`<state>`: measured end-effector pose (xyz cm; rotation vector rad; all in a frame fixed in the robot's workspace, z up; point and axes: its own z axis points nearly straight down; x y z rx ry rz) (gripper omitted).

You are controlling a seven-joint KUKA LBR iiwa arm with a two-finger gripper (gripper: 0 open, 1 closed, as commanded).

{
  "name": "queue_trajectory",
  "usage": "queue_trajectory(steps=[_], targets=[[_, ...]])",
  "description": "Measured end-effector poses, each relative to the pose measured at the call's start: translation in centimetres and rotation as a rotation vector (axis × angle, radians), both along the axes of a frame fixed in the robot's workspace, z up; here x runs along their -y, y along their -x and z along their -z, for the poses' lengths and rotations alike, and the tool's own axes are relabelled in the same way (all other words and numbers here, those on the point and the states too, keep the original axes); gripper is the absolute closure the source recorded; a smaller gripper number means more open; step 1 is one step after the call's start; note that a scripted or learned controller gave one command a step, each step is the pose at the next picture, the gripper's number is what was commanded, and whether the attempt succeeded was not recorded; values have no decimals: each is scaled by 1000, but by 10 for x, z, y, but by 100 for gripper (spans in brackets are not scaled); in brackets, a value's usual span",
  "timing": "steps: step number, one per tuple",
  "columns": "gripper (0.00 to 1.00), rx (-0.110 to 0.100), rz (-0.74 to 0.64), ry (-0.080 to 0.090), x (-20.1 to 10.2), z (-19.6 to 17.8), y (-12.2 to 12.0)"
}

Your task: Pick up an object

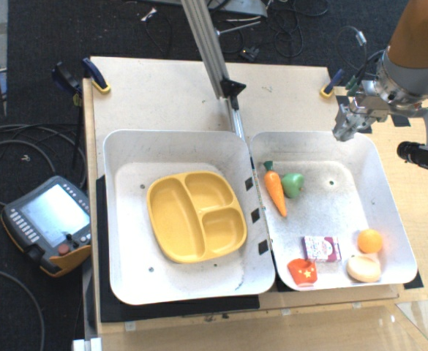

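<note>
The gripper (345, 129) hangs above the far rim of the right bin (389, 203); whether it is clenched cannot be told. In that bin lie a tapered orange carrot (275, 192), a rounded green piece (293, 183), a small printed box (321, 248) and smooth round fruit. A glossy yellow divided tray (196, 216) sits in the left bin (122, 196).

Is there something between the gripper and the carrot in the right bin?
Nothing visible. The gripper hangs over the right bin's far rim, and only bare bin floor lies between it and the carrot. A green item touches the carrot's right side.
</note>
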<state>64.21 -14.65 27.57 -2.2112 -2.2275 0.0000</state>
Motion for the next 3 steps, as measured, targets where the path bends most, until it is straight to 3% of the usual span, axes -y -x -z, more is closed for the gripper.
queue_trajectory(steps=[3], targets=[[100,-1,-1,0,-180,37,37]])
